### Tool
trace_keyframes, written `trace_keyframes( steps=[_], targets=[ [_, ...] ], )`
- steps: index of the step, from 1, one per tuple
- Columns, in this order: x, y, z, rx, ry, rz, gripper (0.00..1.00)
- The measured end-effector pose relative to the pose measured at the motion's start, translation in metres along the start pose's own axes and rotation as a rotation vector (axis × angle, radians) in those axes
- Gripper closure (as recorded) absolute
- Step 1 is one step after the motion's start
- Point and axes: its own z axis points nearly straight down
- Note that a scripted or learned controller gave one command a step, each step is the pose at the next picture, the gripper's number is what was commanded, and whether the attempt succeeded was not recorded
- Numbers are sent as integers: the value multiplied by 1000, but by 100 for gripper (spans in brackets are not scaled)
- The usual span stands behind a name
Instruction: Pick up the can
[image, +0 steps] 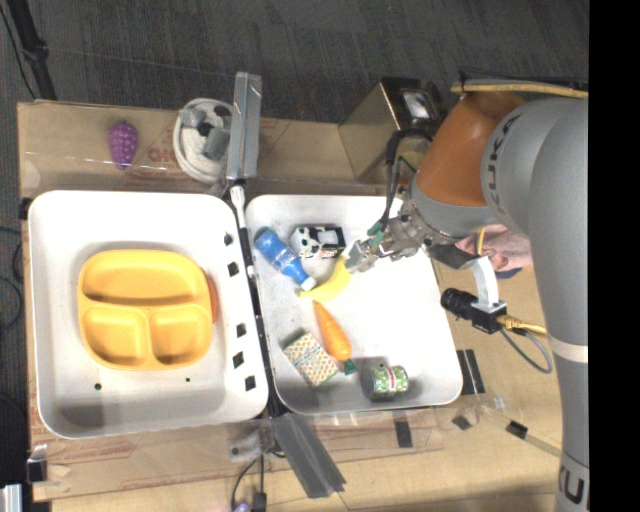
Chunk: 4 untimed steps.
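The can (389, 380), small with a green label, lies on its side near the front edge of the right bin (430, 310). My gripper (366, 253) hovers over the back half of that bin, above the upper end of a yellow banana (332, 284). It is well away from the can, up and to the left of it. Nothing shows between its fingers.
The right bin also holds a blue bottle (279, 256), a black-and-white toy (319, 240), an orange carrot (333, 332) and a patterned packet (311, 359). A yellow divided tray (147, 307) fills the left bin. A purple toy (123, 142) and a white roll (203, 137) lie behind the bins.
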Motion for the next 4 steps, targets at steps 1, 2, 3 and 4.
trace_keyframes(
  steps=[1,2,3,4],
  targets=[
    [0,0,0,1,0,1,0],
    [46,-35,101,4,1,31,0],
    [-7,-25,46,1,0,27,0],
    [31,6,77,5,2,60,0]
  ],
)
